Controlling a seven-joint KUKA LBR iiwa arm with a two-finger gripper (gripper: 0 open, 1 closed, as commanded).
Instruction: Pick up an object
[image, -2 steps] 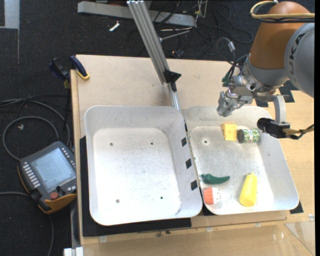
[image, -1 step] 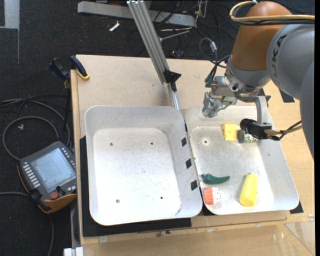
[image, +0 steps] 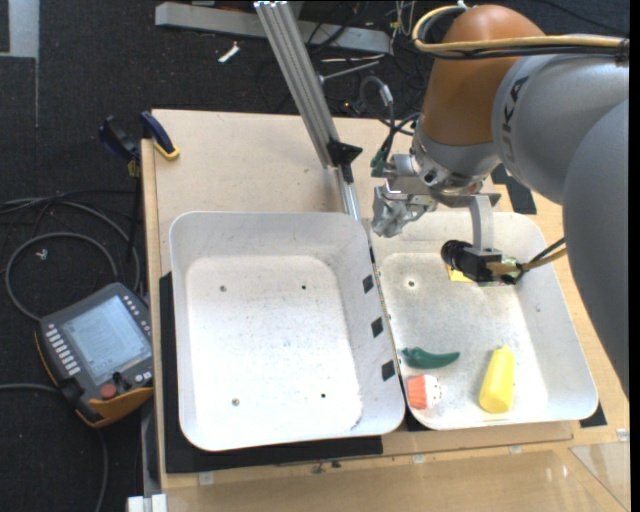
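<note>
Three small objects lie near the front of the right bin (image: 545, 330): a green pepper-shaped piece (image: 430, 356), a yellow corn-like block (image: 497, 380) and a small orange and white piece (image: 424, 392). My gripper (image: 393, 219) hangs over the back left corner of that bin, well behind and above these objects. Nothing shows between its fingers.
The left bin (image: 265, 330) sits beside the right one. A slanted metal rail (image: 305, 85) crosses the bench behind the bins. A blue and yellow clamp (image: 158, 134) lies at the bench's back left corner. A teach pendant (image: 98, 345) rests on the floor at left.
</note>
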